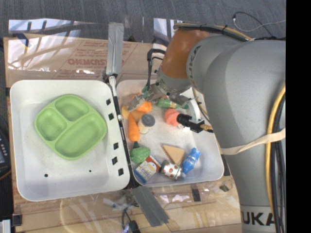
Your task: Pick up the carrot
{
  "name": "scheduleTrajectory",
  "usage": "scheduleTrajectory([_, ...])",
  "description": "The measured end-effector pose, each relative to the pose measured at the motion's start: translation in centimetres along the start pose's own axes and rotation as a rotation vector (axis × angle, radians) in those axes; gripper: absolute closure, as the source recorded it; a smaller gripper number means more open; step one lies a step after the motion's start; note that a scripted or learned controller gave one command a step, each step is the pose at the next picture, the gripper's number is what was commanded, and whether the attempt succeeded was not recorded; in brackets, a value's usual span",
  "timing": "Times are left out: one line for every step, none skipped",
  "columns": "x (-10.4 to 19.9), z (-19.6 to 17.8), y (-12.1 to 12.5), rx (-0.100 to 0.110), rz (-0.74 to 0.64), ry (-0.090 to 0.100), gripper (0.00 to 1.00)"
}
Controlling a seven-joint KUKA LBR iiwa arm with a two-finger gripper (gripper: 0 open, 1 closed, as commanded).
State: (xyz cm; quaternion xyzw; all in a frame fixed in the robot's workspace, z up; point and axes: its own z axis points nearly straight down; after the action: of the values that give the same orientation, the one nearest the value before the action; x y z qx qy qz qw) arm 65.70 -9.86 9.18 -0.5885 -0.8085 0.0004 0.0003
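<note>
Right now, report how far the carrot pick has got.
Done: the arm has reached into the right bin, and the gripper sits low at that bin's far left corner. In hand: nothing that I can confirm; the carrot lies on the bin floor by the left wall, just below the gripper, among other toys. Left: closing on the carrot and lifting it.

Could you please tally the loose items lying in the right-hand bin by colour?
Orange: 2, the carrot and an orange piece
Green: 1, a leafy item
Blue: 1, a bottle
Pink: 1, a rounded item
Tan: 1, a wedge
Total: 6 that I can tell apart
</note>
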Motion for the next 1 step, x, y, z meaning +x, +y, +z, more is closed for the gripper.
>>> scheduleTrajectory([2.95, -10.16, 0.98, -0.003, -0.232, -0.002, 0.00])
